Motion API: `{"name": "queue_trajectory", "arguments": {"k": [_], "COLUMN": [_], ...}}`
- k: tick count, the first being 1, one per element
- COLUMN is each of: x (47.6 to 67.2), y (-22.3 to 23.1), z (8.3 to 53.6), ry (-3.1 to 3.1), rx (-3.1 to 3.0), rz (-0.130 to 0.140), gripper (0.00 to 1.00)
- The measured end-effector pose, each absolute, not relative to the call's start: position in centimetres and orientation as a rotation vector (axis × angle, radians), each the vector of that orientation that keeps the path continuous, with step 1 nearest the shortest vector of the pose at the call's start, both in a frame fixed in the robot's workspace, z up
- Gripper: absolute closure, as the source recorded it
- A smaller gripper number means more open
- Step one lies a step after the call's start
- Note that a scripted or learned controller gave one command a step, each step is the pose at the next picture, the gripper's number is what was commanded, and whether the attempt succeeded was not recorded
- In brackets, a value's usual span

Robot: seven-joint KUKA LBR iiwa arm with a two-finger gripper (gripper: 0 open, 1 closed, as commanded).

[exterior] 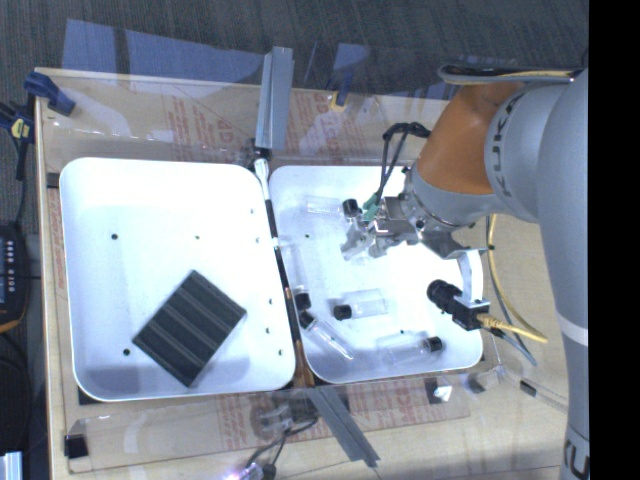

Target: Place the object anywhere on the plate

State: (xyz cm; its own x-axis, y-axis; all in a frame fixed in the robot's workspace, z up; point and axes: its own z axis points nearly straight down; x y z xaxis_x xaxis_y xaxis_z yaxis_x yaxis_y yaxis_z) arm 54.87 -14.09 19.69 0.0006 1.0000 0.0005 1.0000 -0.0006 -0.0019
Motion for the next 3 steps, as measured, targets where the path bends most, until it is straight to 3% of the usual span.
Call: {"name": "queue_trajectory", "arguments": {"k": [1,2,3], "x": [61.3,55.0,55.5], "y": [-6.0,-1.0,9.6], "z": [19.1,19.0,19.1], "ry": [-2.036,-1.198,-1.517], "rx": [-2.387,-2.897,-2.746], "rz": [0.006,0.012,0.007], "gripper": [1.0,1.0,1.0]}}
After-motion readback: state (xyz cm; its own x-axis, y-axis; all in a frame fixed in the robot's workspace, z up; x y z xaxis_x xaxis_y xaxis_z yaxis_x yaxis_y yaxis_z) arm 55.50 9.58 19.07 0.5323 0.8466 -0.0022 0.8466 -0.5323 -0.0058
